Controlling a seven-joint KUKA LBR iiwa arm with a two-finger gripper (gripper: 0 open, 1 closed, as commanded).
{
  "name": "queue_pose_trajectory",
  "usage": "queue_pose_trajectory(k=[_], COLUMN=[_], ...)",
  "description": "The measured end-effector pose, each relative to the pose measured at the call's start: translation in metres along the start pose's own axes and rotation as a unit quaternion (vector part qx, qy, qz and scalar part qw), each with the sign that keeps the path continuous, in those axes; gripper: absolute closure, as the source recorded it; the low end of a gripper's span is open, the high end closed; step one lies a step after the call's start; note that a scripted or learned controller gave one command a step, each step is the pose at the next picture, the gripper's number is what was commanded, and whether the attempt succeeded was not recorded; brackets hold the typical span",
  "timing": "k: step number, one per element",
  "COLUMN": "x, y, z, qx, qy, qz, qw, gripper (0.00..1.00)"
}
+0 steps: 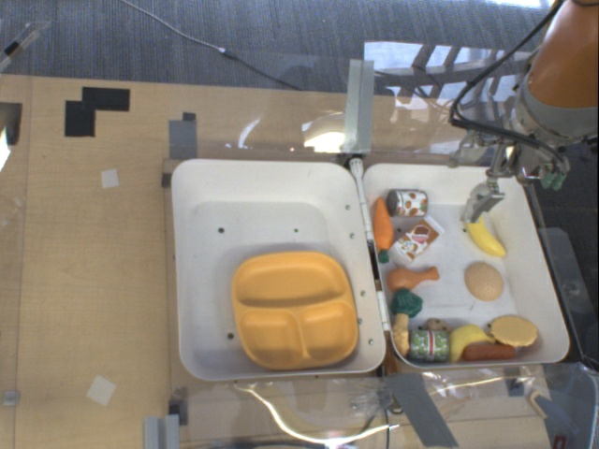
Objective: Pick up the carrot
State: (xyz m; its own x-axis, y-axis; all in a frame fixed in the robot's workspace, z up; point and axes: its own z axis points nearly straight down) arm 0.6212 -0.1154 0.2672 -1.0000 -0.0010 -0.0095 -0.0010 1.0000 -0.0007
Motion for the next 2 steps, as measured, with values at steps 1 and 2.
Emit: queue_pose_trajectory(k=[1, 2], x=[0.039, 0.091], y=[-0.053, -0.080], z=[0.068, 0.176], qx=[0.000, 0.001], qy=[0.002, -0.004], qz=[0.073, 0.172], qw=[0.9973, 0.9851], gripper=[0.00, 0.00])
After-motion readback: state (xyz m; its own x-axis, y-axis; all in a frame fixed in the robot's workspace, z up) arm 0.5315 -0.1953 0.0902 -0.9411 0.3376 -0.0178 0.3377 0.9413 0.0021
